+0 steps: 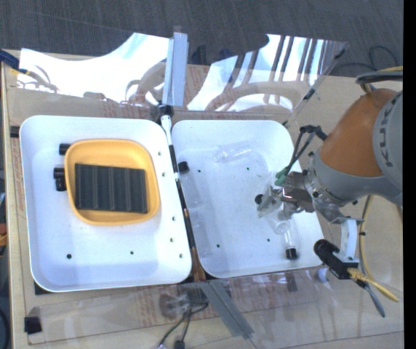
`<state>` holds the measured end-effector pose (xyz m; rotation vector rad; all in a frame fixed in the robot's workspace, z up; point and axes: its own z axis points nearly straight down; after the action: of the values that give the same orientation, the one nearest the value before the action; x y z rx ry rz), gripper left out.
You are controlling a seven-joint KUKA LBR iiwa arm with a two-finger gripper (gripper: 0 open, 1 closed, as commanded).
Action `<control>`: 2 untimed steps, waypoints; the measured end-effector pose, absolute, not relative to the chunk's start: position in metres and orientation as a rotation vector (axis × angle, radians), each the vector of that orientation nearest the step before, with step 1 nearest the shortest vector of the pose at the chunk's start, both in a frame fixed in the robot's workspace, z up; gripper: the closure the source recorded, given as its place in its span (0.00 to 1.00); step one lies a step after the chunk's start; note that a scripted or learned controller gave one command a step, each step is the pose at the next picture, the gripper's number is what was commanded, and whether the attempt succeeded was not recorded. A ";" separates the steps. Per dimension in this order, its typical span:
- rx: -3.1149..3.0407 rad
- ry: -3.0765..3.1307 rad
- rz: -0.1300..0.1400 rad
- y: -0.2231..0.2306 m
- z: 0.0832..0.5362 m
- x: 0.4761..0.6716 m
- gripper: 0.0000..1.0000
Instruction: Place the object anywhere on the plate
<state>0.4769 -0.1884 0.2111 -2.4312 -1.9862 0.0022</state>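
1. 2 shallow white plastic bins sit side by side on the bench: the left bin (41,253) and the right bin (222,260), their inner rims meeting along a dark divider strip.
2. A yellow rounded-rectangular plate (111,154) lies in the left bin, toward that bin's 11 o'clock area, with a dark grey ribbed rectangular insert (111,187) resting on it.
3. 2 small black pieces (60,178) sit just beside the plate's 9 o'clock edge, touching or nearly touching it.
4. The grey arm with an orange band (353,140) reaches in from 3 o'clock, over the right bin's right rim.
5. The two-finger gripper (275,201) hangs low over the right bin, at about 3 o'clock from that bin's centre.
6. Whether its fingers are spread or pressed together cannot be told; the metal parts there blur together.
7. A small clear transparent object with a black end (286,242) lies on the right bin's floor at about 5 o'clock from the gripper, near it and apart from the plate.
8. Another faint clear plastic item (231,153) lies in the right bin at its 12 o'clock area; its shape is too pale to make out.
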 end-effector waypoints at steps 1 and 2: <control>-2.252 -2.181 0.004 -0.143 0.211 0.492 1.00; -2.186 -2.251 0.003 -0.064 0.243 0.554 1.00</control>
<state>0.5543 -0.0642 0.2435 -2.1862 -2.2510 0.0030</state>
